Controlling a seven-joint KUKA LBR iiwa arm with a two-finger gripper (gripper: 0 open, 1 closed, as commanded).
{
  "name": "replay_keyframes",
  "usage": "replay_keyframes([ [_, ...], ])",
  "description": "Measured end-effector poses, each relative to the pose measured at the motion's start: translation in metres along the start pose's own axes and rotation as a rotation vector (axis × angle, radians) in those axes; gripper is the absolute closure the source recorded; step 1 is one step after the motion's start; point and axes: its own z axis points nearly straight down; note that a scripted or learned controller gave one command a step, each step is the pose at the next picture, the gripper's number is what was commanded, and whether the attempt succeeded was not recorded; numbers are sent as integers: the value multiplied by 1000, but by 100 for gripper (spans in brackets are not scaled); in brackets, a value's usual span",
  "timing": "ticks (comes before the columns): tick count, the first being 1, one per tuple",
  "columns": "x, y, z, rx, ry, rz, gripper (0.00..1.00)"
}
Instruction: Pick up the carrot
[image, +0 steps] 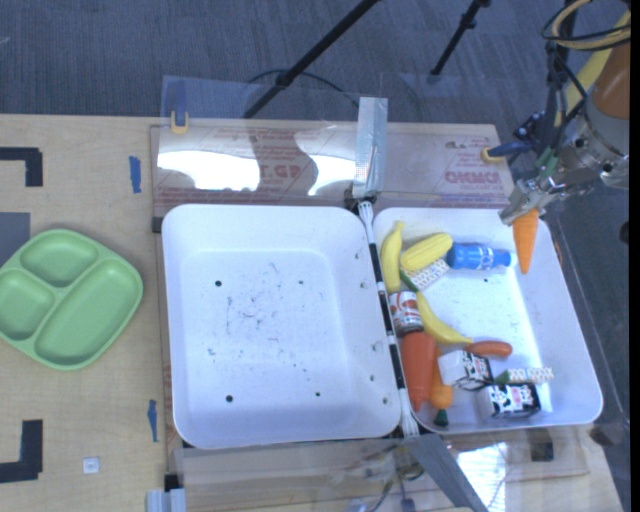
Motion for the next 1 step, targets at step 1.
replay_keyframes([
  [1,72,-4,75,2,2,-146,100],
])
